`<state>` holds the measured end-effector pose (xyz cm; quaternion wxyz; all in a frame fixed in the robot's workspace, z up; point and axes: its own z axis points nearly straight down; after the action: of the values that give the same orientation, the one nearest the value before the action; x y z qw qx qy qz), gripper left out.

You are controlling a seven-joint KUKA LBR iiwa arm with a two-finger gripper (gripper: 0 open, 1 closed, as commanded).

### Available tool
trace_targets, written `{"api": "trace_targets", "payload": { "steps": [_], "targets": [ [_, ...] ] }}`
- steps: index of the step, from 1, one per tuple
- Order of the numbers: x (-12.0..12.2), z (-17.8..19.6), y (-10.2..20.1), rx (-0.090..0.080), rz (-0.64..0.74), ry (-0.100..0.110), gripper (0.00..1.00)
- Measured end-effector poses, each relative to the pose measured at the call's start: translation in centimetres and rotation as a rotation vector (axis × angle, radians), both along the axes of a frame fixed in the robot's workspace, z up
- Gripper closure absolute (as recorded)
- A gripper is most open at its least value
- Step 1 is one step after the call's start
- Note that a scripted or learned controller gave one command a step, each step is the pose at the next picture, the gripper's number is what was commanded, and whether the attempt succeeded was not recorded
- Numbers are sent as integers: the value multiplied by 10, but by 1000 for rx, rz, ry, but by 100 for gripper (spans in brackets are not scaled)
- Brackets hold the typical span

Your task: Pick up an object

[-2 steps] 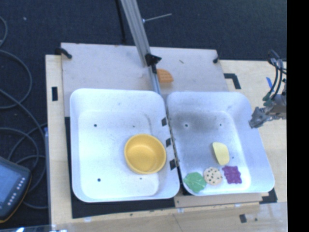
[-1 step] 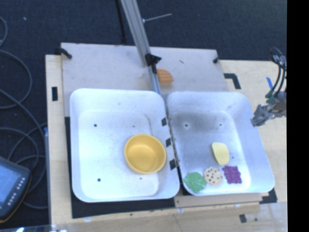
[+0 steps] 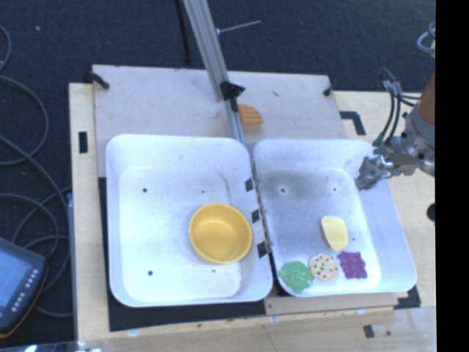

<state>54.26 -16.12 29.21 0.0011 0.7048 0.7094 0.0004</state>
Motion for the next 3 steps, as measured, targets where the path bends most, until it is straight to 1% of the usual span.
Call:
{"api": "trace_targets", "payload": {
  "steps": [1,2,3],
  "targets": [
    [4,-16,47,0,-1,1,100],
    [-3,-24,108,1,1,0,100],
    [-3,-22,160,2,1,1,100]
  ]
}}
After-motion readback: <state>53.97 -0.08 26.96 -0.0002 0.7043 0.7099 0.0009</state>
